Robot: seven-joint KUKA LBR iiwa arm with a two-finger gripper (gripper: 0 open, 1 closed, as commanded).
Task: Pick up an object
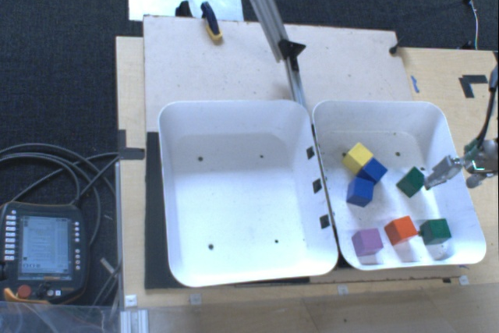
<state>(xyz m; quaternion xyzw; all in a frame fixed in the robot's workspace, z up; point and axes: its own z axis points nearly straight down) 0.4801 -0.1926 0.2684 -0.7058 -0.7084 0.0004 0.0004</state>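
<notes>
The right bin (452,138) holds several small blocks. A yellow block (358,157) and two blue blocks (374,170) (359,192) cluster near its left wall. A dark green block (410,182) lies mid-right. An orange block (401,229), a second green block (435,231) and a purple block (367,242) line the front. My gripper (438,173) reaches in over the bin's right rim, its tip just right of the dark green block and very close to it. Nothing is visibly held.
The left bin (168,168) stands beside the right one. A slanted metal pole (265,4) runs down to the seam between the bins. A teach pendant (43,249) with cables lies at the lower left, off the bench.
</notes>
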